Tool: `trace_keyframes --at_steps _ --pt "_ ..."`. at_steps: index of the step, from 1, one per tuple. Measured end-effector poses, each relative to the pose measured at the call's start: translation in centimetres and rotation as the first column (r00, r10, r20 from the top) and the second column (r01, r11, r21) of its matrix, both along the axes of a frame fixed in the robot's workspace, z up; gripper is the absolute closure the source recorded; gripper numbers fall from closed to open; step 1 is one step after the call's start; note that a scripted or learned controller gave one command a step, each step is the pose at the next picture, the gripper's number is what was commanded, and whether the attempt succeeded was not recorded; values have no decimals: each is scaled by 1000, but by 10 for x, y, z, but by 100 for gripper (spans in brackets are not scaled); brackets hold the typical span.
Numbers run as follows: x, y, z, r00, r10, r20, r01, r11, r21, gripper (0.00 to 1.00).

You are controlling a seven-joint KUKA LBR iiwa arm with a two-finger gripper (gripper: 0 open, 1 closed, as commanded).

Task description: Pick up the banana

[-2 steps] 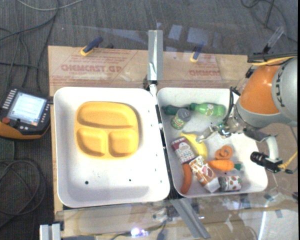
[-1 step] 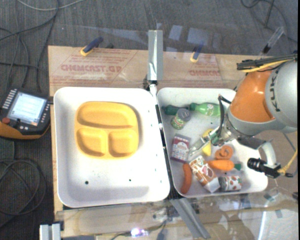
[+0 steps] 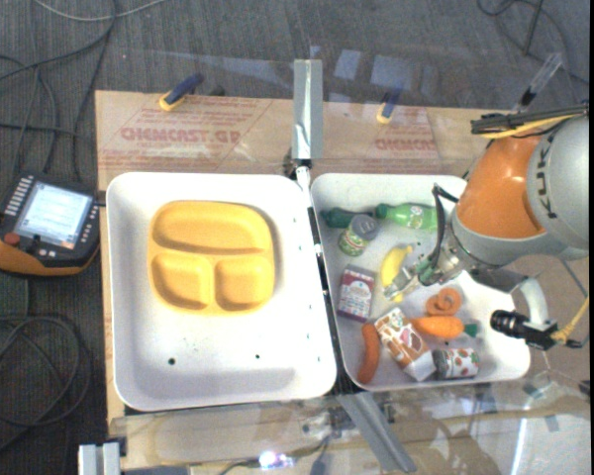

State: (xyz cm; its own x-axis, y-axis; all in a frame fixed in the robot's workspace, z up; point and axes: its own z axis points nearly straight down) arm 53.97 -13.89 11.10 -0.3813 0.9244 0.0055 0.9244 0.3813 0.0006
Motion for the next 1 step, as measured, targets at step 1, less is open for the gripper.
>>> trace_keyframes --at_steps 1 --pt "82 44 114 959 -284 0 284 959 -10 100"
